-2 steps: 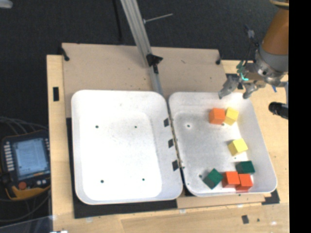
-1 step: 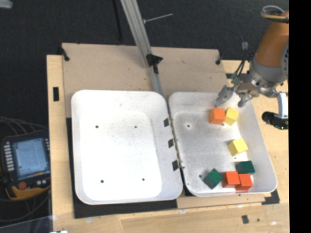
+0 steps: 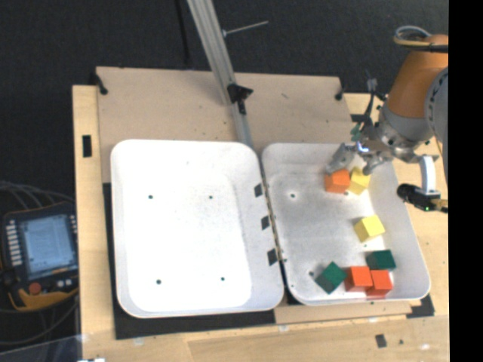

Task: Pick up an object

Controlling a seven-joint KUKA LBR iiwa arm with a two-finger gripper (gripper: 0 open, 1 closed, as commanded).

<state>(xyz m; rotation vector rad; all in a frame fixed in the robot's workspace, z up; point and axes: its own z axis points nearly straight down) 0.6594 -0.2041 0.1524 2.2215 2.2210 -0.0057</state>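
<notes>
My gripper point(image 3: 356, 159) hangs over the upper right part of the right bin point(image 3: 302, 225), reaching in from the right. Just below its fingers sit an orange block point(image 3: 337, 181) and a yellow block point(image 3: 360, 182), side by side and touching. The fingertips stand close above these two blocks, and I see nothing between them. Lower in the same bin lie another yellow block point(image 3: 369, 228), two green blocks point(image 3: 330, 277) point(image 3: 381, 260) and two orange blocks point(image 3: 359, 277) point(image 3: 381, 281) near the bin's front right corner.
The left bin point(image 3: 185, 225) lies beside the right one, with small clips along the shared edge. A slanted metal pole point(image 3: 219, 59) rises behind the bins. A teach pendant point(image 3: 41, 247) rests off the bench at the left.
</notes>
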